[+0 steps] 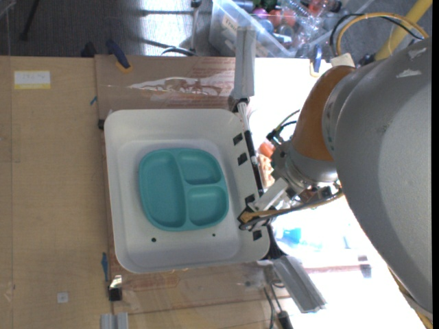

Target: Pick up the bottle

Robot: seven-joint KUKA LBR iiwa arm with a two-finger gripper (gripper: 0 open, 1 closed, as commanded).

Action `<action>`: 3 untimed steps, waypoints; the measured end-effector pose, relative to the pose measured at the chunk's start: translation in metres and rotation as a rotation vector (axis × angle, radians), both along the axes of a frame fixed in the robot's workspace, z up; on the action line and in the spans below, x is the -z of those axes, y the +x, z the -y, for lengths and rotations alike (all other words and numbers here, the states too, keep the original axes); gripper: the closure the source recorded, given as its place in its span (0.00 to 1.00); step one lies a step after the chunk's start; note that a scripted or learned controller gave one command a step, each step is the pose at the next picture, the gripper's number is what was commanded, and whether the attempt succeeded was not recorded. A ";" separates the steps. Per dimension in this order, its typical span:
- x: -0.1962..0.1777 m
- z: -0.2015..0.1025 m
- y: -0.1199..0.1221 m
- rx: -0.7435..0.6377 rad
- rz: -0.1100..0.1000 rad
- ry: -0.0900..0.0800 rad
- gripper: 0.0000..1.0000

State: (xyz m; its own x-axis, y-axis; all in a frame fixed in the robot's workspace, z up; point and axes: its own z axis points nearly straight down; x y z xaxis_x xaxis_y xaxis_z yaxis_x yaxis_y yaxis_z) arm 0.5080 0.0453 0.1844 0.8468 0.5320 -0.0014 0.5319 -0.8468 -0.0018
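Over the right bin, we judge the reach for the bottle to be the step in hand.
Our gripper sits tucked under the grey arm, near the wall shared with the left bin, where a teal plate lies. We cannot tell whether it is wide or narrow. We take the bottle to be the pale thing with a blue end, lying in the glare just beside the gripper. Next, we think, comes a small shift over it, then a descent.
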 end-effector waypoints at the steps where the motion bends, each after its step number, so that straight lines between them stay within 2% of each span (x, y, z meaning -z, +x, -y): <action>1: 0.000 -0.047 -0.030 0.000 -0.004 0.001 1.00; 2: -0.002 -0.114 -0.029 0.097 0.000 0.000 1.00; 3: -0.039 -0.179 0.040 0.066 0.004 0.002 1.00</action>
State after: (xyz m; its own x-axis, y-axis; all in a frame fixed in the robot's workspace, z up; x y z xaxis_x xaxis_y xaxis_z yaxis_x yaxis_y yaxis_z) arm 0.5480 0.2242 0.2233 0.8800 0.4749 0.0028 0.4749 -0.8800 -0.0013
